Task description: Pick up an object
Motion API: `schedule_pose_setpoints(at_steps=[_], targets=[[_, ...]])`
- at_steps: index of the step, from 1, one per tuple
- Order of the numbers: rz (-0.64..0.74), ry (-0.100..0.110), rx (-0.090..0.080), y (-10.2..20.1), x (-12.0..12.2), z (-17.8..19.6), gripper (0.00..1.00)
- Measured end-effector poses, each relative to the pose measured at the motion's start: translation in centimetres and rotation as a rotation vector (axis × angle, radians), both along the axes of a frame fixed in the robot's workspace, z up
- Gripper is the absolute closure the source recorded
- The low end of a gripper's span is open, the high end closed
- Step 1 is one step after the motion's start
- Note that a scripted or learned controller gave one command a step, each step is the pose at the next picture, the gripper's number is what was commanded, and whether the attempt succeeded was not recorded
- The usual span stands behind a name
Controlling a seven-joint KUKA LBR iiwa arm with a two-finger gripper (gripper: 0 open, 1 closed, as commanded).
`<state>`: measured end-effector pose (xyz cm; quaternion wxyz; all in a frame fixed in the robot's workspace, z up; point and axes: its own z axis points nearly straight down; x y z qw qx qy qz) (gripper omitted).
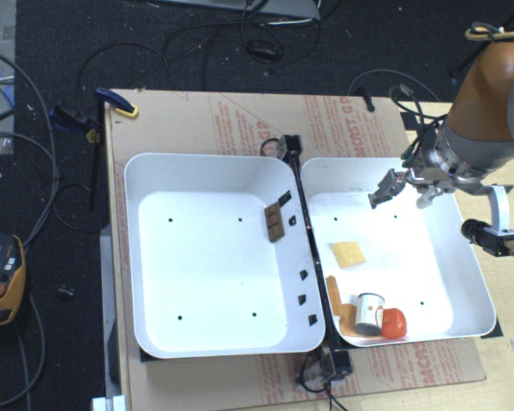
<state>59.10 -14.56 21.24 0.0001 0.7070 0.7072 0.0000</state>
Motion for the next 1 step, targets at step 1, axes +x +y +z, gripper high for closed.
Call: schedule_pose_setpoints(at_steps=[1], targets=[[0.085,-0.004,-0.001,-0.97,0.73,5.93,0.00]])
